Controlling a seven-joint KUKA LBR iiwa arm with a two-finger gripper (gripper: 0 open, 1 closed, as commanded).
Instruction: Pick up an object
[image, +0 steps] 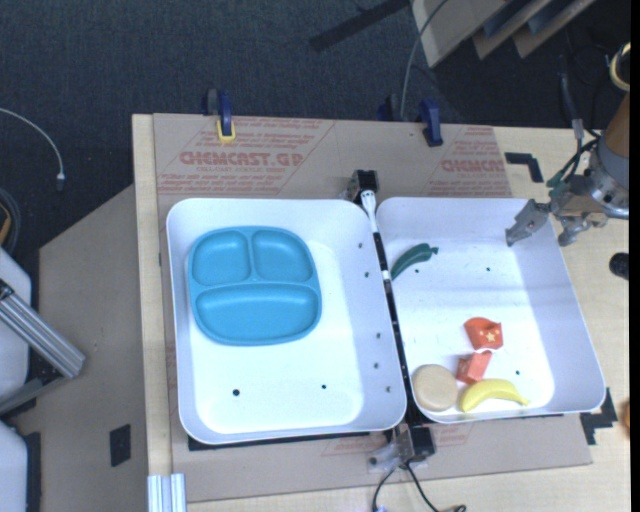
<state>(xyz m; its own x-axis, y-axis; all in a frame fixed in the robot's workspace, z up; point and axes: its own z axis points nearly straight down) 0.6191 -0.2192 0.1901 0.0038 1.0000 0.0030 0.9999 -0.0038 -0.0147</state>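
The grey two-finger claw (547, 226) is seen spread wide, gripping nothing, above the right shallow white bin's (560, 300) far corner; a small green pepper-like toy (412, 258) lies well apart.

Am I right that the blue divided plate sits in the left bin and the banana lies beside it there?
Not quite. The blue plate is in the left bin, but the banana lies in the right bin, at its near edge beside a tan disc. The camera view shows this.
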